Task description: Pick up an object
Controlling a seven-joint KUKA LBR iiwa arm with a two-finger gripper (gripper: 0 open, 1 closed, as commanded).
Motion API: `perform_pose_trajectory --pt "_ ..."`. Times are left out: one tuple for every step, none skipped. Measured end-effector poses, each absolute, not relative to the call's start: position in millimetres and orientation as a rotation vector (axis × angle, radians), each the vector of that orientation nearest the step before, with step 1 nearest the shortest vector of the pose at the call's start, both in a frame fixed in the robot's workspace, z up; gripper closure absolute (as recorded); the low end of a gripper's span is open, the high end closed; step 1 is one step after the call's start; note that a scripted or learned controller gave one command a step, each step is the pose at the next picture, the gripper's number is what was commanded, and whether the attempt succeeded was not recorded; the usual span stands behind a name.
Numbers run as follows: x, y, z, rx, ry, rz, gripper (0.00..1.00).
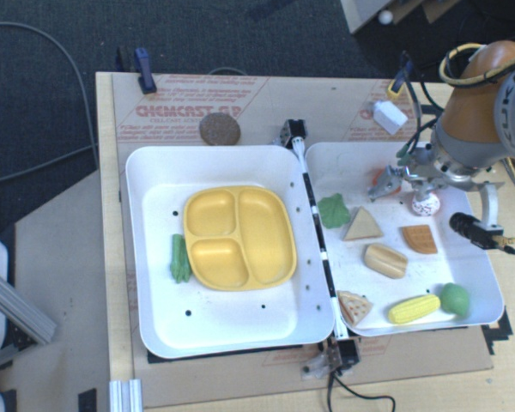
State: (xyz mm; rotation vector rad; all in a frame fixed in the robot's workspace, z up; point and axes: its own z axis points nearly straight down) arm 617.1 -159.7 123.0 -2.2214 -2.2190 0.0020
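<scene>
I hold the jaws over the right bin's far side, near a ball; their spread I can't tell.

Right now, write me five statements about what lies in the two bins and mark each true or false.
1. The yellow divided plate lies in the left bin. True.
2. The green bean pod lies inside the plate. False: it lies beside the plate, on the bin floor.
3. The corn cob lies in the right bin. True.
4. The corn cob lies beside a green ball. True.
5. The bread roll lies in the left bin. False: it is in the right bin.
</scene>
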Motion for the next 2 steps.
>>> perform_pose_trajectory --pt "663.9 -149 85 -2.221 -2.223 -0.001 0.00" --pt "664.9 -149 96 -2.223 -2.227 -0.004 1.00"
